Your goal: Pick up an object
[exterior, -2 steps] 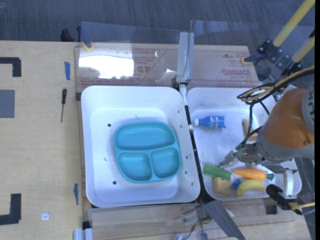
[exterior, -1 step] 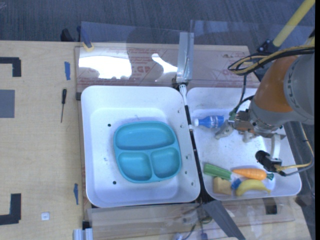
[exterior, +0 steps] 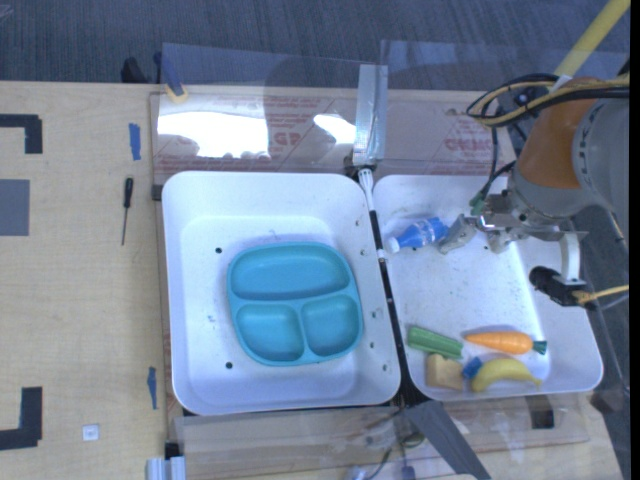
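A grey KUKA arm with an orange band reaches in from the right of the frame, its gripper [exterior: 470,230] low over the upper part of the right-hand white bin [exterior: 470,288]. Its fingers appear spread, with nothing seen between them. Just to the left of the gripper lies a small blue-and-white plastic bottle [exterior: 418,234] on its side, near the bin's upper left corner. Along the bin's lower edge sit a green toy vegetable [exterior: 434,340], an orange toy carrot [exterior: 502,343], a yellow toy banana [exterior: 505,372] and a tan block [exterior: 441,371], well apart from the gripper. The left bin [exterior: 190,268] holds a teal three-compartment plate [exterior: 294,301].
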### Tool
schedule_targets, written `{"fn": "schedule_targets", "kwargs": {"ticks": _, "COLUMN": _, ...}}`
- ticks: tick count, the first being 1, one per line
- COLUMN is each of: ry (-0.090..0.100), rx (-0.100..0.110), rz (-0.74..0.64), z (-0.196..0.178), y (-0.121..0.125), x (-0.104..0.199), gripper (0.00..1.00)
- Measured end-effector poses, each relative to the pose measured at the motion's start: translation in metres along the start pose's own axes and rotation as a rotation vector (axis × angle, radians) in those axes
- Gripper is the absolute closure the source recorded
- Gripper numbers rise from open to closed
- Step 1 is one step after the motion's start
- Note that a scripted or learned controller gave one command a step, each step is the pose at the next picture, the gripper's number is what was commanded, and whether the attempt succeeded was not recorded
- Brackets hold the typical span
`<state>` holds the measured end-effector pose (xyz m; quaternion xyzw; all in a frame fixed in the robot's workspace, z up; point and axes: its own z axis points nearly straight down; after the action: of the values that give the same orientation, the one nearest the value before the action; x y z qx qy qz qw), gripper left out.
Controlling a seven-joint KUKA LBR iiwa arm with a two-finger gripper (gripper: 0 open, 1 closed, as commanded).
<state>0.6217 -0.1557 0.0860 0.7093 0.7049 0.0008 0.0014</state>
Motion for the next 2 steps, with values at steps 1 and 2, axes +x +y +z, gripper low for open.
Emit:
{"fn": "schedule_targets", "kwargs": {"ticks": 1, "ry": -0.002, "rx": -0.008, "rz": -0.002, "z": -0.0135, "y": 0.0026, "x": 0.0006, "gripper": 1.0}}
{"fn": "schedule_targets", "kwargs": {"ticks": 2, "ry": -0.008, "rx": -0.008, "rz": 0.002, "z": -0.014, "y": 0.0019, "x": -0.0034, "gripper": 0.0}}
